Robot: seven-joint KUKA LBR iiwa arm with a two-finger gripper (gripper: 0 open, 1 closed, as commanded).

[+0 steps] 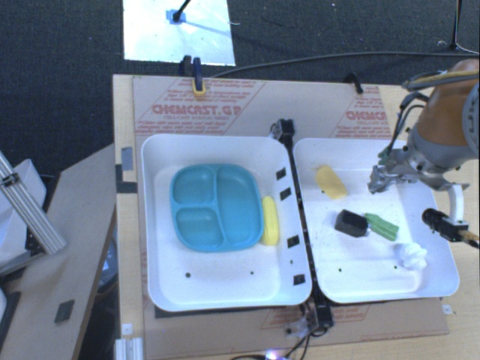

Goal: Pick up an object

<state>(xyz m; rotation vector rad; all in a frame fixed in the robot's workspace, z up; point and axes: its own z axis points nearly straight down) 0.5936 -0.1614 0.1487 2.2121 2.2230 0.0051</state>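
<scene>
Gripper over the right bin, with the pickable things to its left and toward the near rim.

The gripper point(380, 178) hangs over the far side of the right bin point(442, 280); I cannot tell how its jaws stand, and nothing shows between them. The yellow block point(330, 181) lies just left of the gripper, its long axis slanting away from the divider (likely the nearest target). The black piece point(350, 223) and green block point(382, 226) sit touching, nearer the bin's front than the gripper, with the white wad point(410, 256) nearer still. The blue tray point(214, 207) and banana point(270, 220) lie beyond the divider, well apart from the gripper.
</scene>
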